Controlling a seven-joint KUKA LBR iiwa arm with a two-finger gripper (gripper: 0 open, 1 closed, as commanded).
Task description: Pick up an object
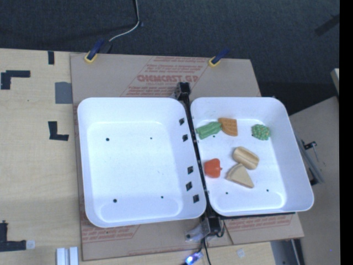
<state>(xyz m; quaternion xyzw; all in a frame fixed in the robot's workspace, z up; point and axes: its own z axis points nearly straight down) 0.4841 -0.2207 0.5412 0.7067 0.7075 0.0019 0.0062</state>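
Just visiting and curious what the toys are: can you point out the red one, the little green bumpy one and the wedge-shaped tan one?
red toy pepper (pixel 213 168), camera view, middle of its body.
green bumpy toy (pixel 260 132), camera view, centre of its top.
tan wedge (pixel 240 176), camera view, middle of its flat face.

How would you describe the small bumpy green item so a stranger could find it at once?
Look in the right-hand white bin, then toward its far right corner. There sits the bumpy green piece, apart from the others, rounder and knobblier than the elongated green one near the divider.
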